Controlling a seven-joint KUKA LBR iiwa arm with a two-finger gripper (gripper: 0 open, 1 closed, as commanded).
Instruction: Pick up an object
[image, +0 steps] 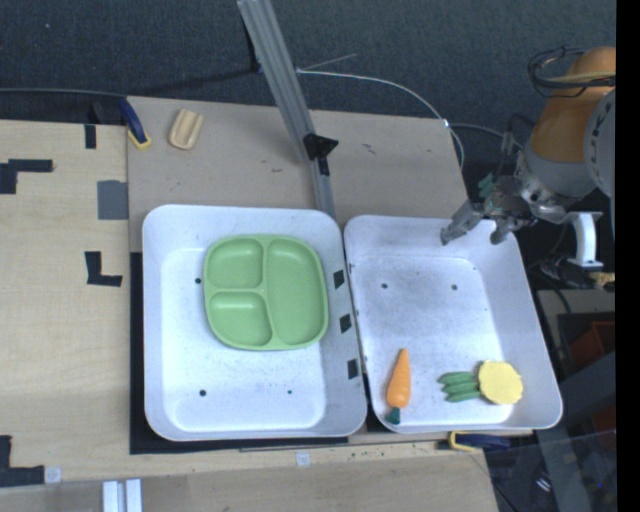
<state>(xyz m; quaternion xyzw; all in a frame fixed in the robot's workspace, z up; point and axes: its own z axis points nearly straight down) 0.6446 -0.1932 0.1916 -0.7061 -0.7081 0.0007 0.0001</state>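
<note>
An orange toy carrot (399, 377) lies near the front edge of the right bin (440, 290). To its right rest a green pea pod (460, 385) and a yellow round toy (500, 382), touching each other. My gripper (476, 229) hangs over the bin's far right rim, well away from those toys. Its two fingers stand open with nothing between them.
A green divided plate (266, 291) lies in the left bin (170, 330). A slanted grey pole (290, 90) comes down to the bins' far edge. A small tan block (185, 129) and a blue-yellow clip (133, 122) sit on the bench behind.
</note>
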